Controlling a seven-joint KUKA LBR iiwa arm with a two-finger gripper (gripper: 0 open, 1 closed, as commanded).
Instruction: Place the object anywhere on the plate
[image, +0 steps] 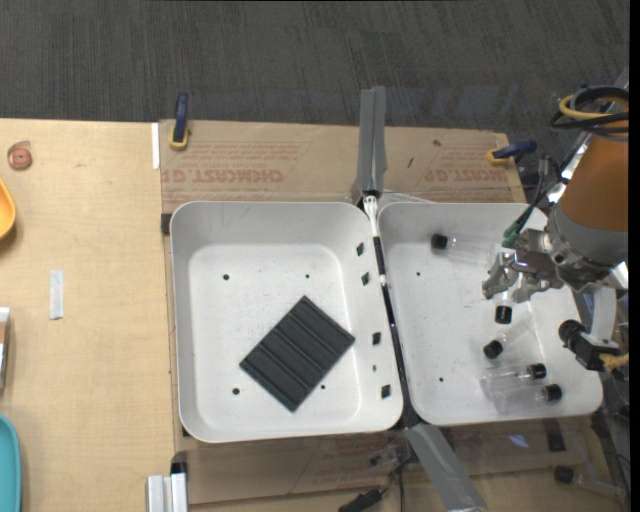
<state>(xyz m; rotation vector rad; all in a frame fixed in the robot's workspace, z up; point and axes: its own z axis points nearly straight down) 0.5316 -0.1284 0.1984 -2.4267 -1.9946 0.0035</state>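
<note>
A dark grey ridged plate (298, 353) lies flat and turned at an angle in the left bin (190, 300). Several small clear vials with black caps lie in the right bin (440, 400): one near the back (441, 242), one just below the gripper (503, 314), one further forward (492, 349), and others near the front right corner (537, 372). My gripper (508, 284) hangs over the right bin's right half, directly above the black-capped vial. The arm's grey wrist and orange band (600, 190) hide the bin's right edge.
A grey divider bar (372, 150) runs between the two bins. Blue and yellow clamps (180, 120) hold cardboard behind the bins. A wooden bench top (80, 300) with small items lies to the left. Cables hang at the right by the arm.
</note>
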